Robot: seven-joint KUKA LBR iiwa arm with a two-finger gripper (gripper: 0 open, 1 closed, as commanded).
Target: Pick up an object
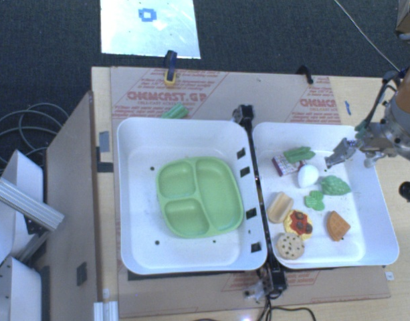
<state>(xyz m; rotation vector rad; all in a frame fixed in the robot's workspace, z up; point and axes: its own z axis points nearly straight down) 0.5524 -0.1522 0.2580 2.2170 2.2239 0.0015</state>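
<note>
Dark carpet surrounds a bench [191,95] lined with cardboard, two white bins on it. Left bin [134,246]: green divided tray [199,196], near the middle. Right bin [375,243]: bread piece [279,206], cookie [290,246] in the near-left corner, small pizza [299,223], white egg [308,175] by a green pickle [299,154], broccoli [336,185], orange wedge [338,225]. Gripper [340,156] hangs over the right bin's far-right part, nothing visibly held; whether the claw is wide or narrow, cannot tell.
</note>
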